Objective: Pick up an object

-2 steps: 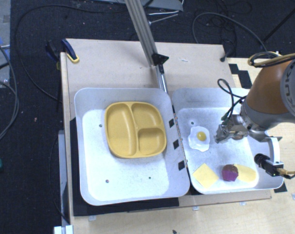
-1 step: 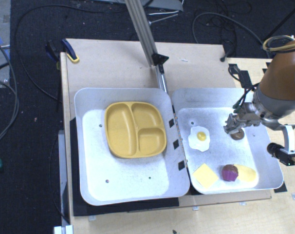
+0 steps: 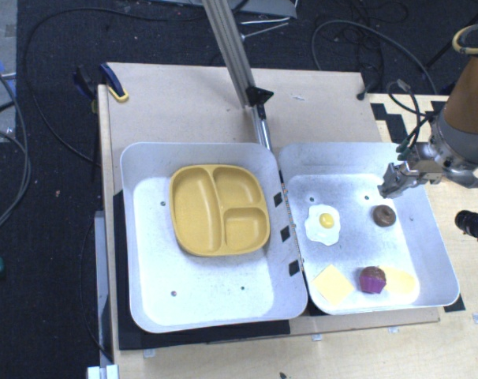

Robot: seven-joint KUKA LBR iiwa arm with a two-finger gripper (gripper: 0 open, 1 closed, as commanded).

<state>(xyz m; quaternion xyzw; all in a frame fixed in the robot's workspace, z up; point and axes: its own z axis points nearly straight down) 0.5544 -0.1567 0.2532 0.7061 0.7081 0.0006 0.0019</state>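
The right bin (image 3: 341,168) holds a fried egg (image 3: 323,225), a brown chocolate doughnut (image 3: 384,215), a yellow cheese slice (image 3: 333,283), a purple round object (image 3: 371,279) and a pale yellow piece (image 3: 401,282) beside it. My gripper (image 3: 396,180) hangs at the bin's right side, just above and slightly right of the doughnut. Nothing shows between its fingers. Its tips are small and dark, so their spacing is unclear.
The left bin (image 3: 144,290) holds a yellow divided tray (image 3: 220,209). A slanted metal pole (image 3: 235,54) rises from the back between the bins. Cables lie on the dark floor around the bench.
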